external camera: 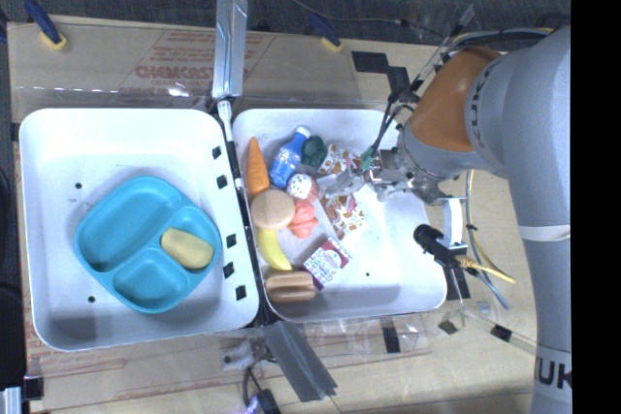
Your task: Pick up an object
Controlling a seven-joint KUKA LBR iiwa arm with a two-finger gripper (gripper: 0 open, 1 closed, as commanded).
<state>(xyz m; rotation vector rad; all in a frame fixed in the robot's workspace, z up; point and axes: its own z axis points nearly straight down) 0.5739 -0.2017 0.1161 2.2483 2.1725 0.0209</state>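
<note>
1. The gripper (361, 172) hangs over the upper middle of the right bin (412, 281), reaching in from the right under the orange band (448, 102) of the grey arm (529, 111). Whether its claw is spread or closed I cannot tell; the tip is tangled in with the packets below it.
2. Directly around the tip lie patterned snack packets (344, 208), red and white, one near the bin's top wall and another just below.
3. To the left of these sit a white dice-like ball (303, 186), a blue bottle (288, 160) with a white cap, and a dark green item (313, 150) touching the bottle's upper right.
4. An orange carrot (255, 167) lies along the bin's left wall, pointed end up.
5. Below it are a tan round bun (273, 208), a pinkish-red toy (304, 218) just beside it, and a yellow banana (273, 250) curving down the left wall.
6. A small purple-red packet (327, 262) lies near the banana, and a hot dog (290, 285) rests in the bottom left corner.
7. The left bin (58, 150) holds a blue divided plate (126, 228), with a yellow lemon-like piece (187, 248) in its right compartment.
8. A metal clamp bar (229, 44) stands above the seam between the bins.
</note>
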